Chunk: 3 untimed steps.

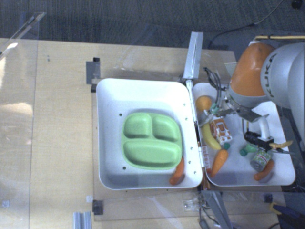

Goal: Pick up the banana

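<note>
The yellow banana (209, 136) lies lengthwise along the left wall of the right bin (286, 175), curved and partly tucked under a red and white packet (222, 130). My gripper (216, 110) hangs low over the upper left of that bin, just above the banana's top end and right of an orange fruit (204, 102). Nothing shows between its fingers.
The right bin also holds a carrot (219, 161) below the banana, a small green piece (245, 150), a can (259, 160) and a brown sausage (264, 172). In the left bin (109, 128) sit a green divided plate (152, 140) and another orange-brown sausage (177, 173).
</note>
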Each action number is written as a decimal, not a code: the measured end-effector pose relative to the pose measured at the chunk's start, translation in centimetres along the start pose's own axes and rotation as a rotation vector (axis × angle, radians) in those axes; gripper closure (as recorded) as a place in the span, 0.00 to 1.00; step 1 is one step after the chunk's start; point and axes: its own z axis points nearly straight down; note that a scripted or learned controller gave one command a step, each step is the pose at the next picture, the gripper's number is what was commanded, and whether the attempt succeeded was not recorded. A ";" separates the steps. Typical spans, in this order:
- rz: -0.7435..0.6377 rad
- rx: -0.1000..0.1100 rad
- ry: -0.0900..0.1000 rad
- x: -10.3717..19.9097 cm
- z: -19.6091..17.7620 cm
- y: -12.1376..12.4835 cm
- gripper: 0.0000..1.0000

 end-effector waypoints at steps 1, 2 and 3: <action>0.029 0.002 0.004 1.6 -4.4 -12.5 0.00; -0.035 -0.006 -0.005 1.3 -0.1 -9.4 0.00; -0.039 -0.013 -0.007 1.3 -1.2 -9.1 1.00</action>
